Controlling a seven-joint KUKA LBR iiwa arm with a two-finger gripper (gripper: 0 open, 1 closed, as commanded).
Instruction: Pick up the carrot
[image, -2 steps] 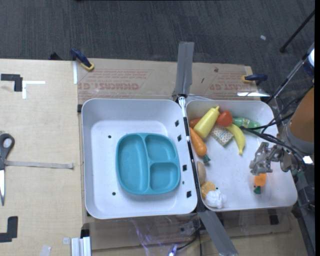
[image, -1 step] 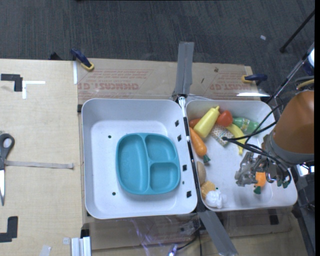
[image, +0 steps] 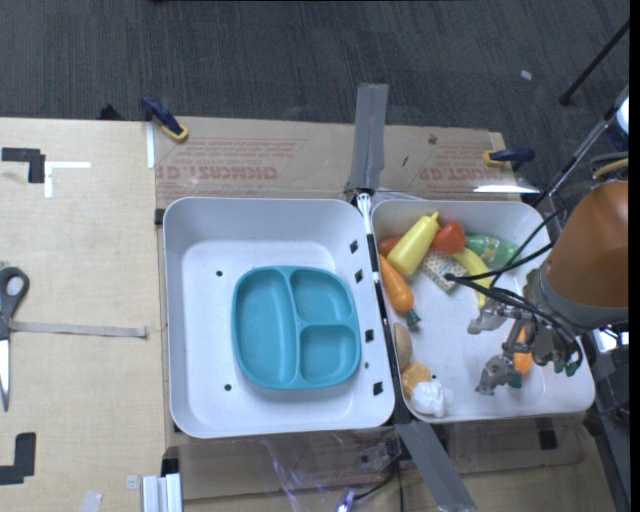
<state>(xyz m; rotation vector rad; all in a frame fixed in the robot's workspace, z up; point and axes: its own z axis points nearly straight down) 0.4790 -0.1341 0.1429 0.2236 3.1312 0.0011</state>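
Carrot (image: 396, 286) lies in the right bin (image: 560, 400), hard against its left wall, orange body running lengthwise along that wall, green stalk end toward the near side. Beside it, farther from the wall: yellow bottle (image: 415, 243), tomato (image: 449, 236), banana (image: 470, 266), a green item (image: 490, 246) beyond them. Nearer along the same wall: a tan oval piece (image: 402, 344), then a white lump (image: 430, 398). End effector (image: 505, 365) hangs over the bin's right half, well apart from the carrot; finger state cannot be told, cables and fittings obscure it. Left bin (image: 190, 330) holds a teal divided plate (image: 297, 327). Scissors (image: 8, 320) on the bench (image: 80, 400), far left.
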